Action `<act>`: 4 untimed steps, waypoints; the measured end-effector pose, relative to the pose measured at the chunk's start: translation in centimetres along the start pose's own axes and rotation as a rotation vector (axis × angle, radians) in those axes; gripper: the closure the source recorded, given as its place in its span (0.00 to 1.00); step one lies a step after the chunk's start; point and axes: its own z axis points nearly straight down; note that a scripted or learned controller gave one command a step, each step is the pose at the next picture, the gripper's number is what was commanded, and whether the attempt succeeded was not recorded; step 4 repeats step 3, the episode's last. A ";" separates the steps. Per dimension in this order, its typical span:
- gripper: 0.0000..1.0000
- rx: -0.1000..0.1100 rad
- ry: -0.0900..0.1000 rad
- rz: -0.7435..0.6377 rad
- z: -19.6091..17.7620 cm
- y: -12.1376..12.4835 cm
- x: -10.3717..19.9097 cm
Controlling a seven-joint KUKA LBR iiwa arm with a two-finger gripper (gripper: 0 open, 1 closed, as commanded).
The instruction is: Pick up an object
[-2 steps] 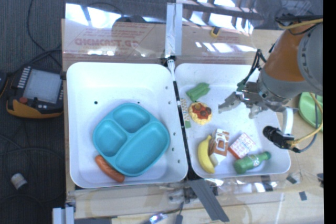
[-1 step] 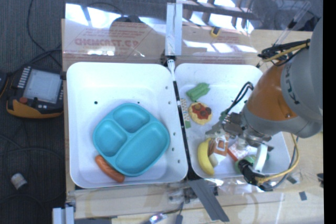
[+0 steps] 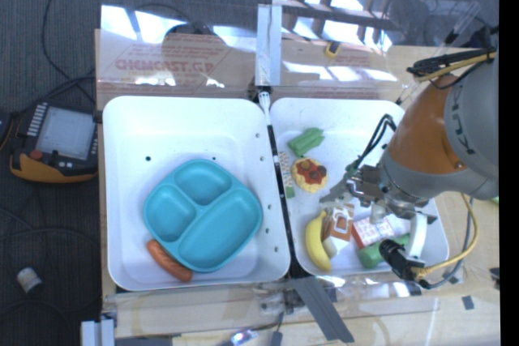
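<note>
My gripper [image 3: 355,205] hangs low in the right bin [image 3: 357,113], under the grey arm with its orange band [image 3: 422,134]. It sits right above a cluster of toys near the bin's front: a yellow banana [image 3: 316,243], a brown and white piece [image 3: 334,224], a red and white box [image 3: 371,232] and a green block [image 3: 371,256]. A small pizza slice [image 3: 310,173] lies just left of the gripper. Farther back lies a green vegetable [image 3: 305,141]. The wrist hides the fingertips and whatever is directly beneath them.
The left bin [image 3: 138,126] holds a blue divided plate [image 3: 203,212] and an orange sausage [image 3: 169,259] at its front edge. A raised divider [image 3: 276,174] separates the bins. Clear panels stand behind them. A black cable loops beside the arm on the right.
</note>
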 end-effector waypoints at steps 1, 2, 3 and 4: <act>0.00 -0.019 -0.002 -0.040 5.7 0.8 -1.4; 1.00 -0.033 0.004 -0.048 4.5 1.4 -0.8; 1.00 -0.001 -0.005 0.053 -2.5 5.7 1.7; 1.00 -0.001 -0.005 0.053 -2.5 5.7 1.7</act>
